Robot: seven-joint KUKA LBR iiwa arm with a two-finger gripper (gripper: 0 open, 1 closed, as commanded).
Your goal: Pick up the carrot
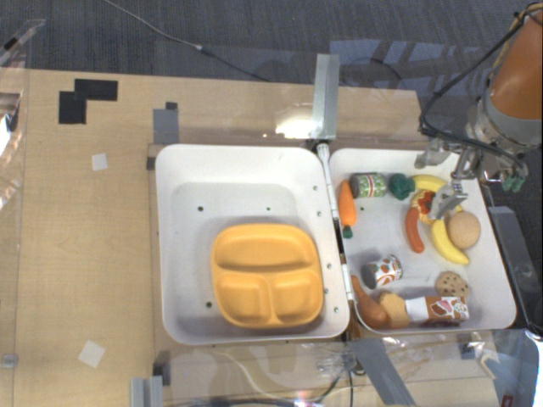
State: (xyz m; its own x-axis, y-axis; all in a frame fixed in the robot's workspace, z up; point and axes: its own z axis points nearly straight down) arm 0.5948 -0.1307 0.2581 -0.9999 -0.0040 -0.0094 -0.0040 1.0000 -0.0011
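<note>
Camera view puts the carrot, likely light, stiff and slick, centre frame, best pinched mid-body; end effector state unclear.

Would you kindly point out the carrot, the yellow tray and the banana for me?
carrot [346, 204]: camera view, middle of its orange body, right bin's left wall.
yellow tray [266, 274]: camera view, the divider between its compartments, left bin.
banana [444, 239]: camera view, middle of its curved body, right bin.

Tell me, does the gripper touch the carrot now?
Apart. The camera view shows the gripper over the right side of the right bin, while the carrot lies along that bin's left wall, with other items between.
</note>
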